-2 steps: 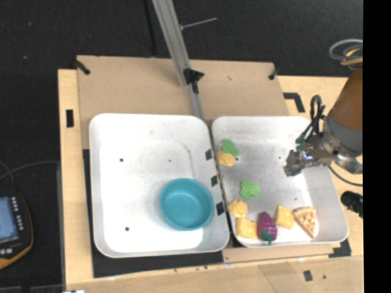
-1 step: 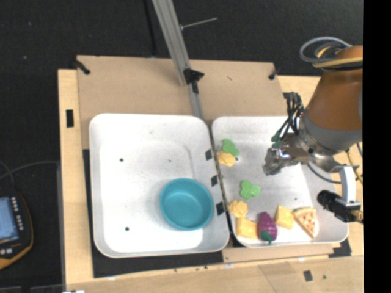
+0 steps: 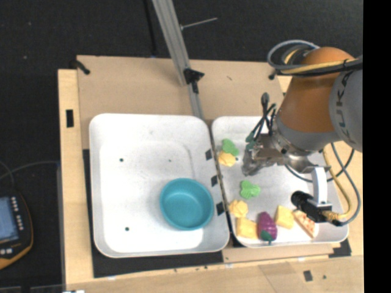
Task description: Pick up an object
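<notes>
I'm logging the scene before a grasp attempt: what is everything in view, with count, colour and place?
bowl: one, teal, left bin, near right corner
left bin: one, white
right bin: one, white
green pieces: two, right bin, one mid, one upper left
yellow pieces: four, right bin, three along near edge, one upper left
purple piece: one, near edge
pizza slice: one, near right corner
arm: one, grey and orange, over right bin
gripper: one, above green piece
</notes>
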Robot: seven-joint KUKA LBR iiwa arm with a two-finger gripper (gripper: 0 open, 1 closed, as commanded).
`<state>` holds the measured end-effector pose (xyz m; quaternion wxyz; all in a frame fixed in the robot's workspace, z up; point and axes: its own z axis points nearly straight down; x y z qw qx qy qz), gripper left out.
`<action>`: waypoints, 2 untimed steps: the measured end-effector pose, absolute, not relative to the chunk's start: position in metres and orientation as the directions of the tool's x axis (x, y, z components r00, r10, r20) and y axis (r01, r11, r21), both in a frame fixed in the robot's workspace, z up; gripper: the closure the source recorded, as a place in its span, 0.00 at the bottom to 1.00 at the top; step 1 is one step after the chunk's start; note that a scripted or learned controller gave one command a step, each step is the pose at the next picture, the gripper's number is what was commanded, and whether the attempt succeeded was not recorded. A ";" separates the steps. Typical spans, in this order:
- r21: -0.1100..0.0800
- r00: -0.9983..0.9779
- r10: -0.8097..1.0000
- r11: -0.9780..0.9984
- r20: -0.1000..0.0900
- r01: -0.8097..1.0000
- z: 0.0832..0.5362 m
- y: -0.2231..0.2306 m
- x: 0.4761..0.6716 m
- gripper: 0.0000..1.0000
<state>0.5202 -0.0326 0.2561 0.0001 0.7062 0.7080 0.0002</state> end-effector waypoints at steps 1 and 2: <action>0.000 -0.006 1.000 0.006 0.001 1.000 0.254 0.011 0.518 1.00; 0.002 -0.008 1.000 0.008 0.002 1.000 0.260 0.059 0.525 1.00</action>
